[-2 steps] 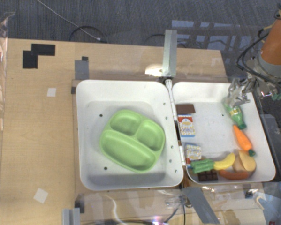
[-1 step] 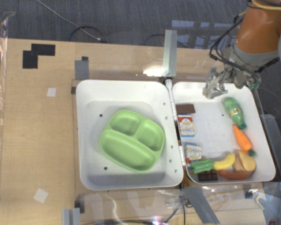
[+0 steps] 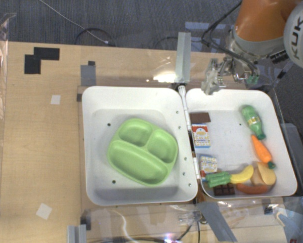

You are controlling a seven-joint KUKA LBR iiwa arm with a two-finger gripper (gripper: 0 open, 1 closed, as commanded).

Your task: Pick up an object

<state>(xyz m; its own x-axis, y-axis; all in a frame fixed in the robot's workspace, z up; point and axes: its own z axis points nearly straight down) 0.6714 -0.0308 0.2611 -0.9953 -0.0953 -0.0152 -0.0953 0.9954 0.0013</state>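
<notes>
Two shallow white bins sit side by side on a pale wooden tabletop [image 3: 40, 151], seen from above at a slant. In the left bin [image 3: 95, 110] lies a green divided plate [image 3: 142, 150] with three compartments, resting near the middle of the bin floor. The right bin [image 3: 227, 120] holds a scatter of small toy food items. Along its left wall, from back to front, lie a dark brown chocolate piece [image 3: 200, 118], a small red and white carton [image 3: 201, 135] and a smaller pale packet [image 3: 208, 163]. On the right side lies a green bottle [image 3: 253, 121], tilted, with an orange carrot [image 3: 261, 150] just in front of it. In the front right corner several pieces crowd together and touch — a yellow banana [image 3: 243, 175], a tan bread slice [image 3: 266, 175], a green block [image 3: 217, 178], a dark chocolate bar [image 3: 223, 190] and a reddish piece [image 3: 252, 189] partly under the others. The grey arm with its orange band [image 3: 262, 9] reaches in from the upper right, and the jaws [image 3: 217, 80] hang above the back rim of the right bin, near its left corner, well apart from every item; nothing is between them, though whether they stand open or closed cannot be told. Cables trail behind the arm.
</notes>
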